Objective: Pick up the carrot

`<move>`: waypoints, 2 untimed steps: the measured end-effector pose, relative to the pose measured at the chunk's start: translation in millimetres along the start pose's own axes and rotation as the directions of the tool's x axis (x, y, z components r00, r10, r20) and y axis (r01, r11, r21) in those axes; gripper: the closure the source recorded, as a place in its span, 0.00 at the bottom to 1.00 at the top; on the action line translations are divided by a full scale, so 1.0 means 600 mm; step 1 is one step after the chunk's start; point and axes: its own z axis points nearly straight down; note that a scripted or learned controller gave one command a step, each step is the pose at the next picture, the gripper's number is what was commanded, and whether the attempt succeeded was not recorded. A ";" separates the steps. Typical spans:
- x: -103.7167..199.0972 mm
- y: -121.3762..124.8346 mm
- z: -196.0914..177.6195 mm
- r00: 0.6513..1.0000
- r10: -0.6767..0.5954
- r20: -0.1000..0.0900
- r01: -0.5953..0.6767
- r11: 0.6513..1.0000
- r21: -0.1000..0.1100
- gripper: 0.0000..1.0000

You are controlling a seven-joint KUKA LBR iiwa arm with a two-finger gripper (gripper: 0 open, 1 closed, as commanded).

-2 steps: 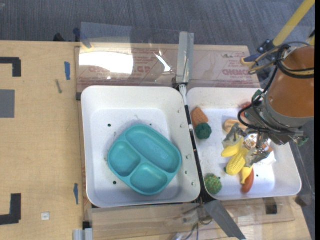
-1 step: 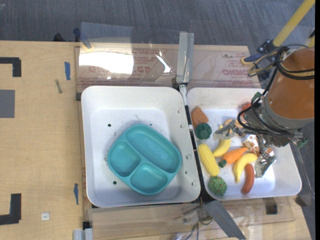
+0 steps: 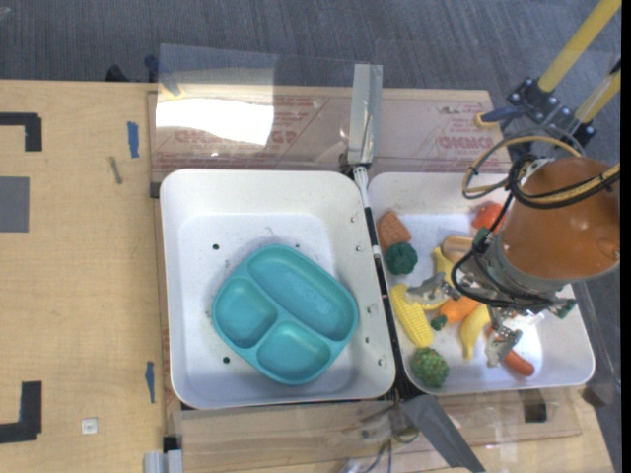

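Arm's orange band hangs over right bin (image 3: 577, 358), hiding much of it. Gripper (image 3: 505, 338) low among toy food; cannot tell its state. Carrot (image 3: 455, 310) lies mid-bin, just left of gripper, partly under cables. Crowding it: corn cob (image 3: 412, 315), banana (image 3: 472, 329), 2 broccoli pieces (image 3: 429, 366). Left bin (image 3: 187, 264) holds teal 3-compartment plate (image 3: 285, 312).
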 end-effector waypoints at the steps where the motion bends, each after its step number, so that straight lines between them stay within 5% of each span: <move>1: -0.004 0.001 0.013 0.995 0.101 0.000 -0.101 0.995 0.000 0.00; 2: -0.004 -0.010 0.013 1.000 0.025 0.002 -0.025 1.000 0.005 0.00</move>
